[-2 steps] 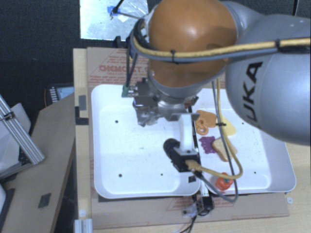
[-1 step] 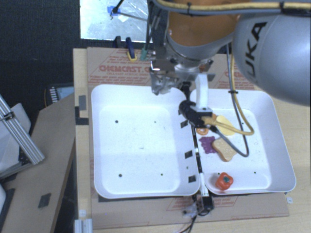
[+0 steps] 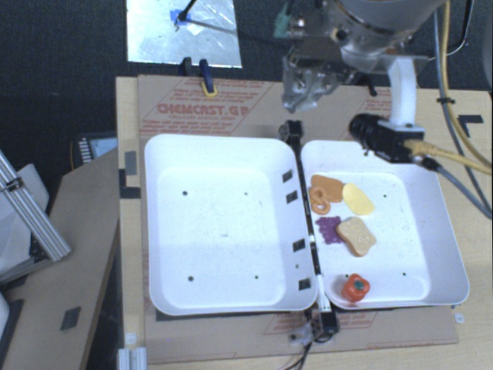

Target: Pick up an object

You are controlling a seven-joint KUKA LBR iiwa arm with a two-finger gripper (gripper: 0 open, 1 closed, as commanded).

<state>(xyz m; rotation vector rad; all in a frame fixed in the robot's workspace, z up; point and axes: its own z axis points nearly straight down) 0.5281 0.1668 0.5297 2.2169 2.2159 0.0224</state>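
Gripper (image 3: 302, 99): hangs above the cardboard sheet at the far end of the bench, just past the far edge of the bins, near the line where they meet. Nothing shows in its grasp. Its tip is blurred, so whether it is wide or narrow cannot be told.
Arm (image 3: 385, 10): grey, with an orange band, coming in from the top right above the gripper.
Right bin (image 3: 439, 230): below and to the right of the gripper; it holds all the loose objects.
Orange flat piece (image 3: 328, 185): nearest object to the gripper, almost straight below it, close to the divider.
Orange ring (image 3: 319, 202): touching the near edge of the orange flat piece.
Yellow oval piece (image 3: 357, 200): just right of the orange flat piece, below the gripper.
Purple cluster (image 3: 329, 229): farther below the gripper, beside the divider.
Tan bread-like slice (image 3: 357, 237): just right of the purple cluster, touching it.
Red-orange round object (image 3: 355, 287): farthest from the gripper, near the right bin's near edge.
Left bin (image 3: 166, 206): below and to the left of the gripper.
Black camera-like unit (image 3: 379, 137): right of the gripper, at the right bin's far rim.
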